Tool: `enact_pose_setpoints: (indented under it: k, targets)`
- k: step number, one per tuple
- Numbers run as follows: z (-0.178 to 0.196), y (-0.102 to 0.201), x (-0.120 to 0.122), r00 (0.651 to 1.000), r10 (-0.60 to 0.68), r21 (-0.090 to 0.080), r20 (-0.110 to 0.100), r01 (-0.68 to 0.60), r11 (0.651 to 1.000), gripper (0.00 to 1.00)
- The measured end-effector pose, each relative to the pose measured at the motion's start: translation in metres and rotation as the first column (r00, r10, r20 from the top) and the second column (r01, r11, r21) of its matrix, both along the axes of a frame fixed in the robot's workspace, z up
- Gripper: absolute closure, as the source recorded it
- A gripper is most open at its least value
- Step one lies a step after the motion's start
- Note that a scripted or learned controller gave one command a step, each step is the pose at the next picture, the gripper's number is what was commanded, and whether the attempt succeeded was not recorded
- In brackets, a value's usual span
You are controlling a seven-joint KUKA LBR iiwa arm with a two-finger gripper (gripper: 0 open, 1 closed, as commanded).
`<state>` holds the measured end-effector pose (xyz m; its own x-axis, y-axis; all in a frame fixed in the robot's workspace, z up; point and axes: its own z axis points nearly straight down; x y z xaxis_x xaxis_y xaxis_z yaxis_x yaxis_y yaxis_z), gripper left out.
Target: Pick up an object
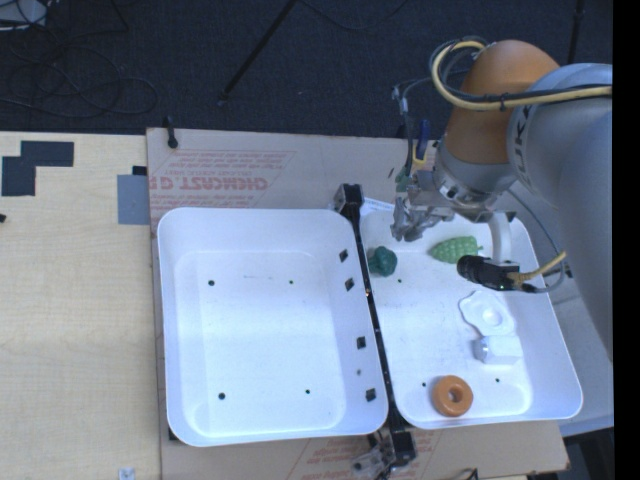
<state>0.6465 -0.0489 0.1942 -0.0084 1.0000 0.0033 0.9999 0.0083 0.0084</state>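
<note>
My gripper (407,230) hangs over the far left part of the right bin (545,353), just above and to the right of a small dark green lump (381,260). A light green bumpy object (455,247) lies to the gripper's right. Nearer the front of the same bin lie a flat white piece (485,315), a small white block (497,348) and an orange ring (452,395). I see nothing held by the gripper.
The left bin (180,268) stands beside the right one, with a black divider strip (362,303) between them. Both rest on a cardboard sheet (240,173) on the wooden bench (70,298). The arm (560,138) fills the upper right.
</note>
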Motion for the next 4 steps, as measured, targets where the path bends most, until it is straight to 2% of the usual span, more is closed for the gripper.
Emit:
enact_pose_setpoints:
  k: [1,2,4]
  targets:
    - [-0.007,0.030,-0.064,1.000,-0.005,-0.001,-0.016,0.005,1.000,1.00]
    - [-0.007,0.081,-0.008,1.000,-0.004,-0.003,-0.007,0.004,1.000,1.00]
    - [0.044,0.222,-0.003,1.000,-0.002,0.000,-0.009,0.002,1.000,1.00]
